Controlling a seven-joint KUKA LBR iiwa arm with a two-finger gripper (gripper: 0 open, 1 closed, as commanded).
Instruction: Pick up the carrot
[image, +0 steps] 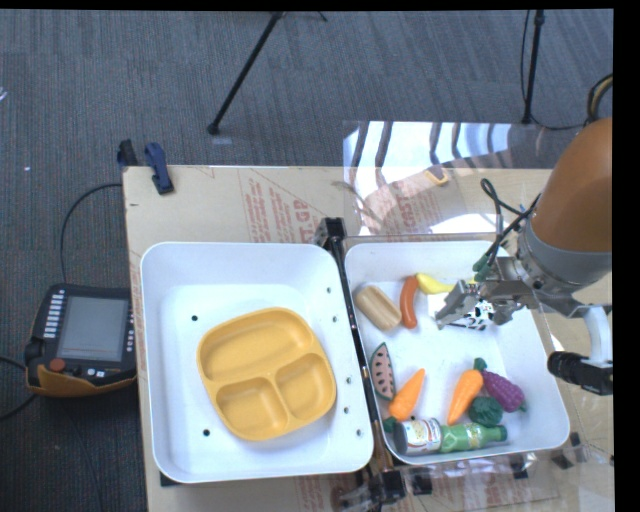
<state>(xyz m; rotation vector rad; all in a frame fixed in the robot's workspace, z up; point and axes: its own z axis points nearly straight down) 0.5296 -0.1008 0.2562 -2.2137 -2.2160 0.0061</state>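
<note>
Confusion threatens: two carrots (463, 394) lie near the right bin's (540, 345) front edge, while the jaws (466, 305), seemingly apart, hover nearer its middle.

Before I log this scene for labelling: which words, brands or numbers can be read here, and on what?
None can be read with certainty.
Brown cardboard sheet under the bins: red print, too blurred.
Green glass bottle: white label, too small.
Black handheld pendant on the floor: screen and keys illegible.

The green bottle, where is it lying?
The green bottle lies on its side along the near edge of the right bin, just below two carrots.
</note>
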